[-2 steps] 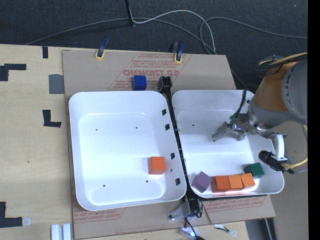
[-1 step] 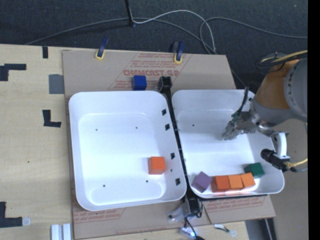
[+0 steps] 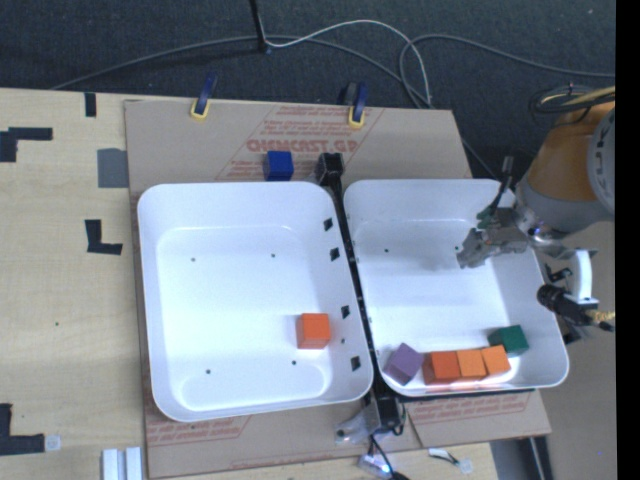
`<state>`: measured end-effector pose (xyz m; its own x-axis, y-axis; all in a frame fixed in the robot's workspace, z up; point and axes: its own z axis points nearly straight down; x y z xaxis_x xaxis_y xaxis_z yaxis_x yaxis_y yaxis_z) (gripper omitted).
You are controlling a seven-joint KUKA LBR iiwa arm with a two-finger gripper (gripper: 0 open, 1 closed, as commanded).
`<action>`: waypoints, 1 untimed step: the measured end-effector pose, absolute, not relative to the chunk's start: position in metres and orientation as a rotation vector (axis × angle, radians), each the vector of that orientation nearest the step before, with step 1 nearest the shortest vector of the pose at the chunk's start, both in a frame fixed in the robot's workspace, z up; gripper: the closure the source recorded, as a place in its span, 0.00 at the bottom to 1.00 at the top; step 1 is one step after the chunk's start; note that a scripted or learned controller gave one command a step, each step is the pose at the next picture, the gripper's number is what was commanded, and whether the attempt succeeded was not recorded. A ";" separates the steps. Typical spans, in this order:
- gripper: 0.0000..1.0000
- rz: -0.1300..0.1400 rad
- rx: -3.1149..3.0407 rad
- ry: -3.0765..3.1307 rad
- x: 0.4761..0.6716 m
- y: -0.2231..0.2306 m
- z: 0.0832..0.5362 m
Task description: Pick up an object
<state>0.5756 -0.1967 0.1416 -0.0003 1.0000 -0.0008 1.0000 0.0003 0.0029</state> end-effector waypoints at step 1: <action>1.00 0.004 2.218 2.219 0.578 -0.195 0.204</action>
